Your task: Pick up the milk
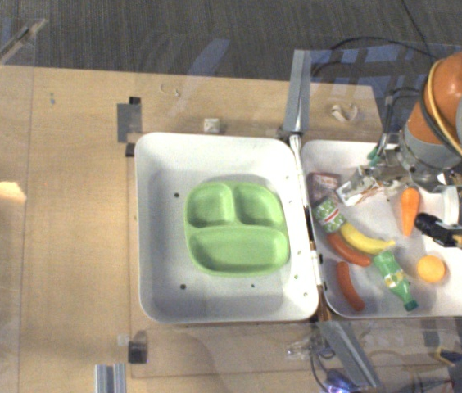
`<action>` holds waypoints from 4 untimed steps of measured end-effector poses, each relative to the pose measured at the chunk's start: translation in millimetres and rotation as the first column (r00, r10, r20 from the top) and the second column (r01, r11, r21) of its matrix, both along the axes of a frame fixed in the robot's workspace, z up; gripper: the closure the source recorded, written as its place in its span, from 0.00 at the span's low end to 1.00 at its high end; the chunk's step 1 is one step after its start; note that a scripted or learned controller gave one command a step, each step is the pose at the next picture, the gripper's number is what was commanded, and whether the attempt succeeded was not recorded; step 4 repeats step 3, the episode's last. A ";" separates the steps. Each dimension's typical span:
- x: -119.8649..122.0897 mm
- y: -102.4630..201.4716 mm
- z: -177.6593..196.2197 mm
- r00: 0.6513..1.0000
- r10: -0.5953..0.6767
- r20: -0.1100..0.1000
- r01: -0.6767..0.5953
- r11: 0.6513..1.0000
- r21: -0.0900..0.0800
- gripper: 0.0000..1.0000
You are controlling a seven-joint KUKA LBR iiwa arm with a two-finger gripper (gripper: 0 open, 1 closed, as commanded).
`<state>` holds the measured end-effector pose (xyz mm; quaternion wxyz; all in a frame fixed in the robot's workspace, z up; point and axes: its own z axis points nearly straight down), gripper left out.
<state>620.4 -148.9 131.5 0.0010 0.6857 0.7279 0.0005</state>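
Even, fairly bright overhead light falls on the pale wooden bench top (59,244). Pale streaks of glare cross its left edge and far left corner, as from a clear sheet. The shallow white left bin (165,285) carries soft grey shadow along its inner walls, and the green divided plastic tray (237,226) shades it faintly. Focus is slightly soft throughout; small items look grainy.

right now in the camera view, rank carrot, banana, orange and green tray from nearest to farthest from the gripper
From the gripper:
1. Carrot, just to its right in the right bin.
2. Banana, below it in the same bin.
3. Orange, toward that bin's lower right.
4. Green tray, in the left bin.
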 end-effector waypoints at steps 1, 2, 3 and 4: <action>49.8 -27.7 -40.6 0.996 -0.090 0.014 0.090 0.996 -0.002 0.00; 52.1 -26.4 -27.6 0.996 -0.083 0.020 0.083 0.997 -0.005 1.00; 49.6 -7.5 71.3 0.996 -0.088 0.006 0.088 0.996 0.000 1.00; 49.6 -7.5 71.3 0.996 -0.088 0.006 0.088 0.996 0.000 1.00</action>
